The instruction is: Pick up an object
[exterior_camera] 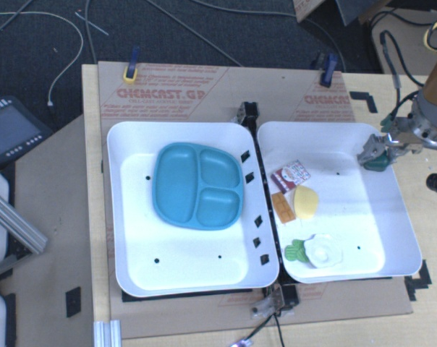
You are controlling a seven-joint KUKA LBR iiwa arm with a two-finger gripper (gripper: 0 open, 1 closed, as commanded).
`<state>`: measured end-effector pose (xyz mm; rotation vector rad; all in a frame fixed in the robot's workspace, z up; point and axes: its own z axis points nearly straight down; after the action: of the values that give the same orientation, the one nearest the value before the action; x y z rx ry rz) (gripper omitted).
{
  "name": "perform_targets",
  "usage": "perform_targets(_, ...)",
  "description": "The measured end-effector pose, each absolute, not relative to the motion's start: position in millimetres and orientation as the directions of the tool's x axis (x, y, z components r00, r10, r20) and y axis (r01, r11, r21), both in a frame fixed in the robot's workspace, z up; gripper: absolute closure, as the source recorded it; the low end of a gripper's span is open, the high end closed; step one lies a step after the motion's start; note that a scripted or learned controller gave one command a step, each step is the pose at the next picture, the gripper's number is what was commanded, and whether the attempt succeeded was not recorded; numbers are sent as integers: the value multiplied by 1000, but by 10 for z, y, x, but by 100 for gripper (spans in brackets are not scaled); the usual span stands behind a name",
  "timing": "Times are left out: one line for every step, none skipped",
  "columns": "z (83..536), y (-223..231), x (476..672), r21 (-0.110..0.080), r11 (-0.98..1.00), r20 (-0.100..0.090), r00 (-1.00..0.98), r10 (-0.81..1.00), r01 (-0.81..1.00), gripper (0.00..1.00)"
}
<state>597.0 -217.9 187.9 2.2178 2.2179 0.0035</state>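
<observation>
My gripper [380, 152] hangs over the right rim of the right bin [363, 215], reaching in from the right edge of the view. A small dark teal object [378, 164] sits between its fingers, held above the bin's rim. In the right bin lie a red and white packet [294, 173], a yellow piece [306, 202], a brown block [282, 207], a green toy [297, 251] and a white lump [323, 252].
A blue divided plate [198, 186] lies in the left bin [132, 251]. A black divider [256, 186] runs between the bins. Clamps hold the cardboard sheet [168, 85] at the back. Cables trail on the dark floor behind.
</observation>
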Motion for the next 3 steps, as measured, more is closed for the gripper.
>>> perform_targets(2174,-2182,5981,5,1,-2,-1,1000,1000,100)
perform_targets(2090,-1668,6069,-2,5,3,-5,1000,1000,100)
perform_targets(2188,-1206,6115,0,5,2,-5,1000,1000,100)
